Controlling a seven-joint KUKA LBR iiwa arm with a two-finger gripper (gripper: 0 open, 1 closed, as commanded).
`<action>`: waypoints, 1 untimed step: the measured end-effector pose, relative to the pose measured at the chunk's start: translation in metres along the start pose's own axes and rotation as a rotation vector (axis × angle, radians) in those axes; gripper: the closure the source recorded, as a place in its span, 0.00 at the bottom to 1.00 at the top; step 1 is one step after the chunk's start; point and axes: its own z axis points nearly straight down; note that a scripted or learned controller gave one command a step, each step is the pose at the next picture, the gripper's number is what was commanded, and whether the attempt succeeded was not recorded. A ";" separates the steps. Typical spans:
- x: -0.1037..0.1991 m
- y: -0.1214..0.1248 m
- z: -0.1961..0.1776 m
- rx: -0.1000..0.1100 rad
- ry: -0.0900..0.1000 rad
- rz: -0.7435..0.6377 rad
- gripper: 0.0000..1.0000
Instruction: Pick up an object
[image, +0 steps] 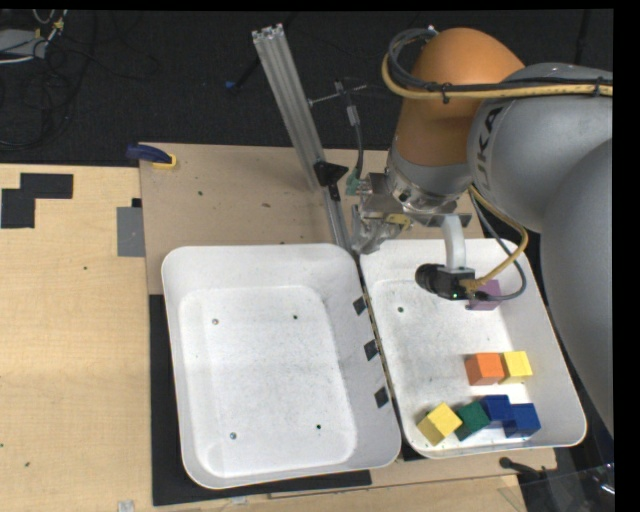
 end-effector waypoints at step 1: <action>0.048 0.009 0.019 0.001 -0.001 -0.001 1.00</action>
